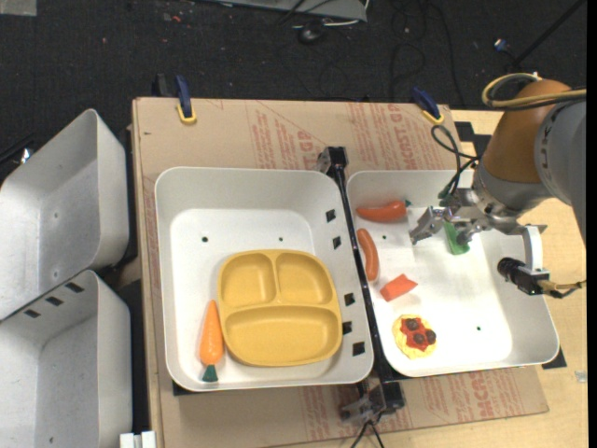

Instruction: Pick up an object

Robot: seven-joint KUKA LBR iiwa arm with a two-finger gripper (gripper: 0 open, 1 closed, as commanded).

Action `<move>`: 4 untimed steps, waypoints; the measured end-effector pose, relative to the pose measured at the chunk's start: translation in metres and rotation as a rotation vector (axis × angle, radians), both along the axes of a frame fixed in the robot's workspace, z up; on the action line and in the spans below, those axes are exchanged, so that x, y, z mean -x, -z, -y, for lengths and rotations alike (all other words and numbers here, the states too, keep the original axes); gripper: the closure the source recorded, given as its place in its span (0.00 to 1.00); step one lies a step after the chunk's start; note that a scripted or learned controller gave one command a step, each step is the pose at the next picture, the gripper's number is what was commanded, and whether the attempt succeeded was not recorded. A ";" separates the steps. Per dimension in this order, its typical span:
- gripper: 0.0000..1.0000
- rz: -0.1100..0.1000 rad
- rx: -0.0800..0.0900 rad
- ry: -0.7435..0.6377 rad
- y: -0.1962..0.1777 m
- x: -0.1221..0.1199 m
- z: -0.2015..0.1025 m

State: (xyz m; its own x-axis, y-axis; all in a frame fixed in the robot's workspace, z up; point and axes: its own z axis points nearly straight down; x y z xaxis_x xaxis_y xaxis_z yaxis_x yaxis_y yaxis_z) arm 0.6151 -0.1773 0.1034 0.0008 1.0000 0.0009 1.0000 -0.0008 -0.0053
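Nearest in right bin [522, 343]: small yellow pizza toy [414, 334]. Then red wedge [399, 287], sausage [368, 253] by the divider, chili pepper [382, 212] at the far wall. Left bin [177, 250]: yellow divided plate [280, 306], carrot [212, 336] just beside it. Gripper [455, 229] low over the right bin's far side, a green object [457, 241] right at its fingertips (fingers released or clenched: can't tell; grasp unclear).

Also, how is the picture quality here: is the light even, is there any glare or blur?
Camera view: light is fairly even and soft; the white right bin and left bin look bright, without harsh glare. The yellow tray casts little shadow. The claw area is cluttered and slightly soft, so its details are hard to read. The dark floor beyond the bench is underexposed.
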 end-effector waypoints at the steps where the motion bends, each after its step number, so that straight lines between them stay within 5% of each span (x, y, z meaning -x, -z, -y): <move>1: 0.00 0.007 0.002 -0.001 0.010 -0.001 0.000; 2: 1.00 0.012 0.005 -0.001 -0.001 -0.002 0.000; 4: 1.00 0.012 0.003 0.000 -0.110 0.001 0.019</move>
